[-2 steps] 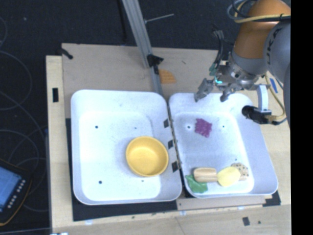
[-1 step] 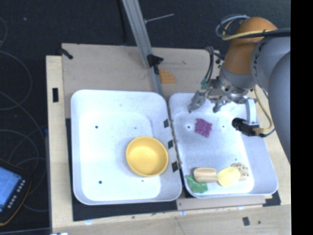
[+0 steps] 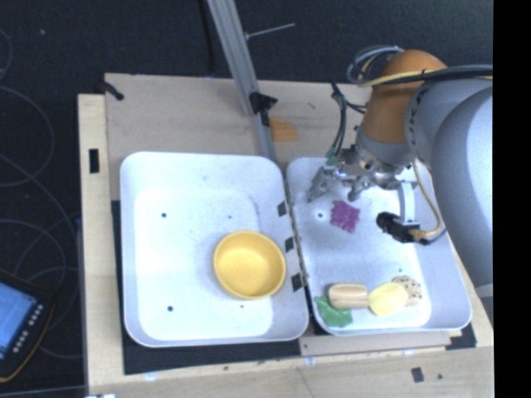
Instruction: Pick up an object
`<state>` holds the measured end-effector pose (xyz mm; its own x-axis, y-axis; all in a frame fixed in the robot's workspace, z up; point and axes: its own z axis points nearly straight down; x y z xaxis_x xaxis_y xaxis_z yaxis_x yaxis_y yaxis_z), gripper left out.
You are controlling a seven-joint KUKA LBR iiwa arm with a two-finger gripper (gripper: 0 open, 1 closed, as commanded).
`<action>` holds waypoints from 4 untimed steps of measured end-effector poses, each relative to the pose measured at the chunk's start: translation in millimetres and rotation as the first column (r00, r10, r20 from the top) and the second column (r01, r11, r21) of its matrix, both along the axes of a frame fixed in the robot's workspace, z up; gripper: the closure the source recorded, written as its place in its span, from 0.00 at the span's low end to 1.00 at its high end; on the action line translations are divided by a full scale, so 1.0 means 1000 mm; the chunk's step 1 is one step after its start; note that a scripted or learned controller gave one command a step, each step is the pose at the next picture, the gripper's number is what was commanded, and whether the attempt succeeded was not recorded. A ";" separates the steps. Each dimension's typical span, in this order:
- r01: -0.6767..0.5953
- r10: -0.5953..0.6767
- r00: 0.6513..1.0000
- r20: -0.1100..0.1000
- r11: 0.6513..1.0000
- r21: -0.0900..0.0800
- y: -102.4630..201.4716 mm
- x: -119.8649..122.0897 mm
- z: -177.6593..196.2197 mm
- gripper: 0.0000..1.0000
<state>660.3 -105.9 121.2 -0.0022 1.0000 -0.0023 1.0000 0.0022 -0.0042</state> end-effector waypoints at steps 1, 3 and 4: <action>0.001 -0.001 1.000 0.006 1.000 -0.002 -0.002 0.001 -0.020 0.00; -0.001 0.001 1.000 0.011 1.000 0.002 0.002 0.000 0.056 1.00; -0.001 0.001 1.000 0.013 1.000 0.001 -0.004 0.000 0.120 1.00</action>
<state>660.3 -109.5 241.5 -0.0033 1.0000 -0.0011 1.0000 0.0033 0.0088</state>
